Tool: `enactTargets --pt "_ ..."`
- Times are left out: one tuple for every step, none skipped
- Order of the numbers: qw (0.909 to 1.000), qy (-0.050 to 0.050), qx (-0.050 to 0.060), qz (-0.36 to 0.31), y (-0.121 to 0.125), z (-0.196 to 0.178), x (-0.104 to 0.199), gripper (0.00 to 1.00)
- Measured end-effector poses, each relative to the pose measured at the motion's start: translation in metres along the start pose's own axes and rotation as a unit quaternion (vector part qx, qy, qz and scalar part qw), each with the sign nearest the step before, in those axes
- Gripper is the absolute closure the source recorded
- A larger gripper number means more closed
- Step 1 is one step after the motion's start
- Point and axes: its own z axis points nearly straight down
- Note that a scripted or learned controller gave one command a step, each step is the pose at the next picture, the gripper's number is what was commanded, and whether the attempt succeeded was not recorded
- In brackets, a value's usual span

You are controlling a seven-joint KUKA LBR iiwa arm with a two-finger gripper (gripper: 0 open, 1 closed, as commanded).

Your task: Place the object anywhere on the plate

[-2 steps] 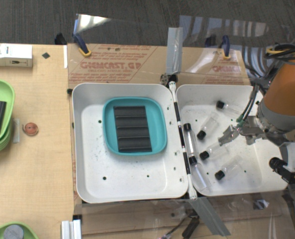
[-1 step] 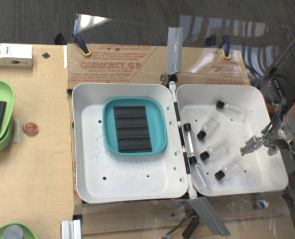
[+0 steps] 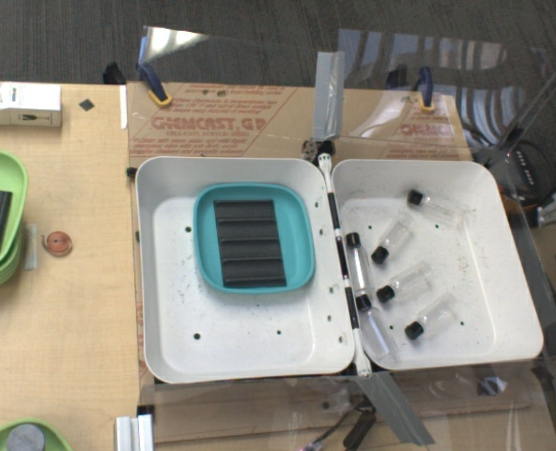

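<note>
Vials [image 3: 392,238] lay scattered in the right bin [image 3: 485,346]; teal plate [image 3: 300,242] sat in the left bin [image 3: 165,327]; my gripper's state I could not tell.

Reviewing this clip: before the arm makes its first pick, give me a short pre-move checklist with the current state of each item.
1. Plate sits inside the left bin: ok.
2. Plate's black ridged insert is bare, with room to receive a vial: ok.
3. Vials lie in the right bin, ready to pick: ok, at least four black-capped ones, e.g..
4. Vials spaced for a clean grasp: ok for that one; not ok for those against the divider.
5. Vial orientation: ok, all lying flat.
6. Gripper ready and open: cannot tell.
</note>
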Motion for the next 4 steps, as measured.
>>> enactTargets --pt "0.9974 0.0 0.0 0.072 -0.001 -0.032 0.005 0.0" --pt "0.9911 0.0 0.001 0.133 -0.003 -0.073 0.013 0.0" --pt "0.9769 0.0 0.001 0.214 -0.001 -0.072 0.004 0.0" --pt "0.9583 0.0 0.001 0.286 0.0 -0.072 0.003 0.0"
